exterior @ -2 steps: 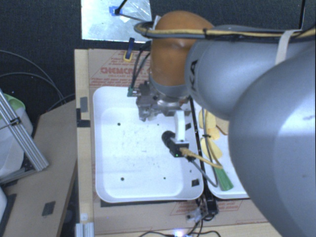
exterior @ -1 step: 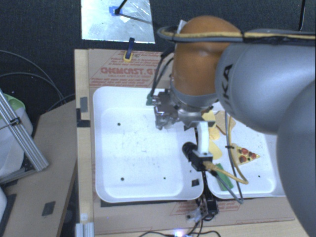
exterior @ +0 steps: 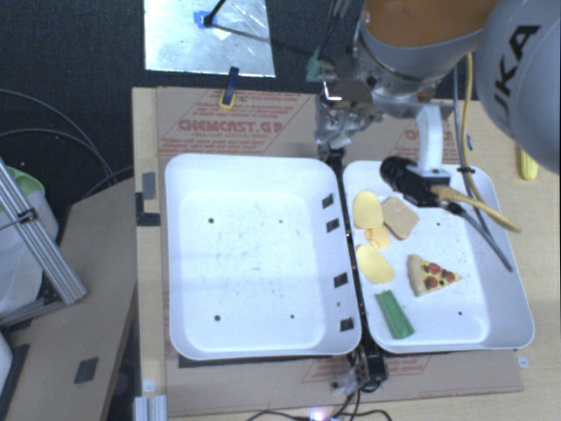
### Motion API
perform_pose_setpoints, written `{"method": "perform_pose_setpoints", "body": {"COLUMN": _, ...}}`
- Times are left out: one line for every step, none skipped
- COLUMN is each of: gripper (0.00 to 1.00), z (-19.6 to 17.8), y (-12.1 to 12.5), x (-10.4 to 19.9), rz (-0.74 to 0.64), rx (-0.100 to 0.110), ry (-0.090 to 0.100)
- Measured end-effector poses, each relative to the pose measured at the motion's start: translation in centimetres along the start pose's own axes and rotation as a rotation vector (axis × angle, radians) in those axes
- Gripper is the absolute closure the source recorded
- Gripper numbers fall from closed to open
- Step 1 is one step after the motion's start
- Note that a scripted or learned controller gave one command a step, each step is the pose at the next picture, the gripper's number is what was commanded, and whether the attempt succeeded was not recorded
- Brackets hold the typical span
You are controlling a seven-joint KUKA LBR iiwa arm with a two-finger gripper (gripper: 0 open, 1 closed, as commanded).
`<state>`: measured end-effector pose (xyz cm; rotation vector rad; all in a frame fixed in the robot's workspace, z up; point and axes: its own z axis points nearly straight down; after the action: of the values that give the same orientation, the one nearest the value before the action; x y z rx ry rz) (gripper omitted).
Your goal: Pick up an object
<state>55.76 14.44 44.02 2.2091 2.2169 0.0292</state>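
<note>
The gripper (exterior: 333,134) hangs above the far end of the divider between the white bins; its state I cannot tell. The yellow plastic chip (exterior: 367,209) lies nearest, just right of the divider in the right-hand shallow white bin (exterior: 504,274).

Bright, even light; slight blur.

Grey arm (exterior: 526,51), orange band (exterior: 421,3), black KUKA lettering, yellow cable (exterior: 471,86)
</note>
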Motion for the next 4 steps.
{"method": "perform_pose_setpoints", "body": {"gripper": 1.0, "z": 7.2, "y": 3.4, "x": 0.7, "rz": 0.003, "rx": 0.023, "ry": -0.006}}
{"method": "perform_pose_setpoints", "body": {"gripper": 1.0, "z": 12.1, "y": -7.4, "x": 8.8, "rz": -0.01, "rx": 0.03, "ry": -0.004}}
{"method": "perform_pose_setpoints", "body": {"gripper": 1.0, "z": -6.9, "y": -4.4, "x": 9.0, "rz": -0.002, "rx": 0.001, "ry": 0.005}}
{"method": "perform_pose_setpoints", "body": {"gripper": 1.0, "z": 3.2, "y": -7.1, "x": 3.5, "rz": 0.008, "rx": 0.028, "ry": -0.008}}
